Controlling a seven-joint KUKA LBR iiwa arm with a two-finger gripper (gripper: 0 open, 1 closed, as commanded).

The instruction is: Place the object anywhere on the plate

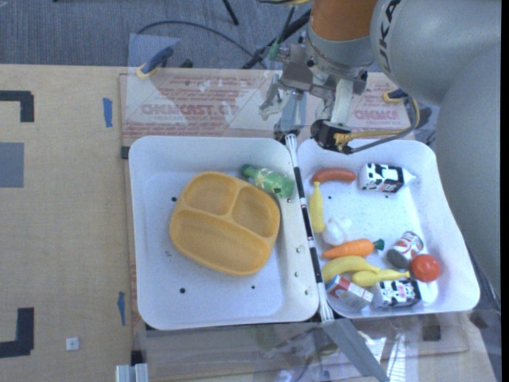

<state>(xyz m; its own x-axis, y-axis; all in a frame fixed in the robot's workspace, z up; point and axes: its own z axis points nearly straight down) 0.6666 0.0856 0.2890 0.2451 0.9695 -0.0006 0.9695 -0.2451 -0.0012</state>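
Observation:
A yellow divided plate [225, 221] lies in the left bin [151, 213]. A green toy vegetable [268, 180] rests on the bin floor by the plate's far right rim, close to the wall between the bins. My gripper [306, 122] hangs over the far edge of the bins, above the dividing wall and a little beyond the green toy. I see nothing held in it.
The right bin [445, 213] holds several toys: a red sausage [334, 175], a cow-patterned carton [383, 177], a carrot [350, 248], bananas [362, 273], a tomato [426, 267] and cans [406, 247]. Cables trail behind the bins.

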